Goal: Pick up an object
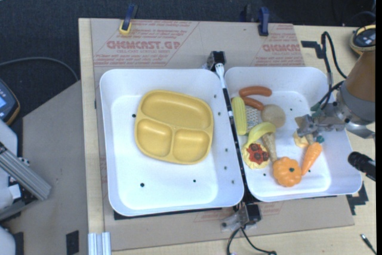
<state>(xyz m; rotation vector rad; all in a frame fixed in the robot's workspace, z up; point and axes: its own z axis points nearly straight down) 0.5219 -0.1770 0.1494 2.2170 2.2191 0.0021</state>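
Two white bins (113, 146) sat side by side: one held a yellow divided plate (173, 126), the other assorted toy food (268, 140). The arm's gripper (311, 126) reached low into the right bin above a carrot (311, 156); whether its fingers were parted or closed could not be told.

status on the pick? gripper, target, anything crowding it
Gripper low in right bin, over a small yellow piece; nothing seen gripped. Carrot and pumpkin right beside it. Yellow tray in left bin.
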